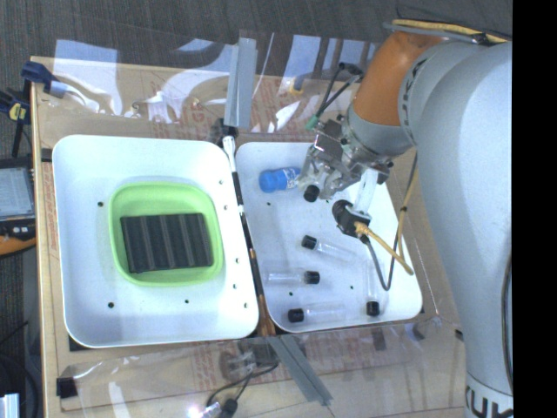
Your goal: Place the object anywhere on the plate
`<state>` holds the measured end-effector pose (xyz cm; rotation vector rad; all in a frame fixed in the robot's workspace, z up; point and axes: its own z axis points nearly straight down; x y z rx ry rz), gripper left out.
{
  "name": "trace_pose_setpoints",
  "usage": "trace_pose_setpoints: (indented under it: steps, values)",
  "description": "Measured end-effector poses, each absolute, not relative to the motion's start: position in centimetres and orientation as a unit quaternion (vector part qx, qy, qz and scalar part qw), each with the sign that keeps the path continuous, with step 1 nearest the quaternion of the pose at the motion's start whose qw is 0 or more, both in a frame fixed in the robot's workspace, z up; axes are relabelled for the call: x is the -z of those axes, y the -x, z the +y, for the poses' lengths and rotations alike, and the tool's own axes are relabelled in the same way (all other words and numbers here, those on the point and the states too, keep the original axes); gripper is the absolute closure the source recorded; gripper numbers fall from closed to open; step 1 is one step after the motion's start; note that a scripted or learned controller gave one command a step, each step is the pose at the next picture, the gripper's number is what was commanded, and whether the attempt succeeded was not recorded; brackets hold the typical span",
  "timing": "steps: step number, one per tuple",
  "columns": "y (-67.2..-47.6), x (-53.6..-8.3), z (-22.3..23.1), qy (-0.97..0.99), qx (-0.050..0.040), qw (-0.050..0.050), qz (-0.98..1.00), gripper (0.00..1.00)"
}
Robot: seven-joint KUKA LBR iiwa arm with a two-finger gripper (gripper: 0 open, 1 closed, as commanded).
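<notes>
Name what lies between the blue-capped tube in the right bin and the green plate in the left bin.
In the camera view, between the blue-capped tube and the green plate lie bare white bin floor and the two bins' adjoining rims.

Setting: robotics laboratory or test cell.
Arm (452, 146): industrial type, grey casing with orange band, reaching in from the right.
Counter (157, 364): brown board surface carrying two shallow white bins (78, 233) side by side.
Shielding: clear plastic sheet (174, 85) along the far edge, reflecting light.
Wiring: loose cables (235, 390) and connectors at the near edge; yellow hose (387, 249) hanging from the wrist.
Floor (174, 7): dark grey carpet.
Adjacent equipment: devices with cabling at the left margin (13, 198).
</notes>
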<state>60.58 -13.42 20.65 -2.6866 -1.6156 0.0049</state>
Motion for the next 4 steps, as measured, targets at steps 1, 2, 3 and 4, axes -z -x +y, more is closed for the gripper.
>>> trace_pose_setpoints:
  steps: [1, 2, 3, 4]
  values:
    - [-53.8, -14.9, -10.3, 0.820, -0.0026, 0.002, -0.572, 1.00]
    - [-53.6, -19.7, -5.3, 0.796, -0.0010, 0.001, -0.606, 1.00]
    - [-53.6, -20.6, -5.4, 0.795, -0.0021, 0.001, -0.606, 1.00]
    - [-53.6, -21.5, -5.3, 0.794, -0.0034, 0.002, -0.608, 1.00]
